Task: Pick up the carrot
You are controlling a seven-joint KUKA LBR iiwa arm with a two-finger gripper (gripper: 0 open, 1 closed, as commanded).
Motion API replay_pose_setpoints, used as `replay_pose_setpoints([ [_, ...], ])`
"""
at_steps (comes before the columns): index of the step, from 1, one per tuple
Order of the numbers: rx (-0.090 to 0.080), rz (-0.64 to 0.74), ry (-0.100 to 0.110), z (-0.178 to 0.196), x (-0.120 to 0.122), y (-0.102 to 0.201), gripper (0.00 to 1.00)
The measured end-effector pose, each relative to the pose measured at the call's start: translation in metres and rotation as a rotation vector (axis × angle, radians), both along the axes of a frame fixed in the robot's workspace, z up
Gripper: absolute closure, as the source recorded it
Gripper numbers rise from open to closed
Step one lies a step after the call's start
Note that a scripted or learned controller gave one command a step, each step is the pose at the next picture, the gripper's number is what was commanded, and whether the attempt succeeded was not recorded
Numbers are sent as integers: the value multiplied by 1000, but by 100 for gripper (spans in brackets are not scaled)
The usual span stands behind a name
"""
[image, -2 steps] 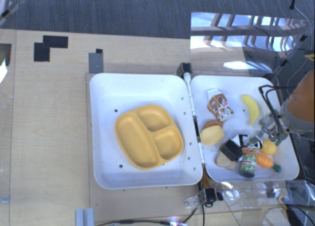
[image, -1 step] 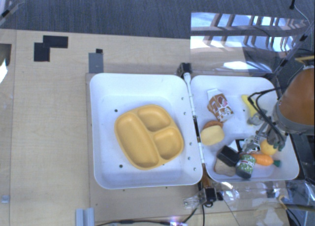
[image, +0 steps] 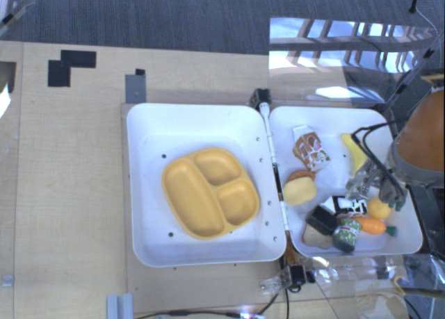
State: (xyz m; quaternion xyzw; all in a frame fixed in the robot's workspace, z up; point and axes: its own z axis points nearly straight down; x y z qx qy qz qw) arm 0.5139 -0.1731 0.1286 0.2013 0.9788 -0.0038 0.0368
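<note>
Carrot point(image: 373, 225) lies in right bin point(image: 327, 117), near front right corner, green end rightward. Left bin point(image: 139, 192) holds yellow tray point(image: 210, 191) (three sections). Arm point(image: 421, 140) enters from right; hand point(image: 368, 187) just above carrot, nothing seen between fingers, whether released or clenched unclear. Lemon point(image: 379, 208) beside carrot.

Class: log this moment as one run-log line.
gripper: above right bin | carrot: lying in bin, not held | yellow tray: left bin
</note>
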Motion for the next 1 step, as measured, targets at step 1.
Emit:
replay_pose_setpoints([
  [1, 0, 0, 0, 0, 0, 0, 0],
])
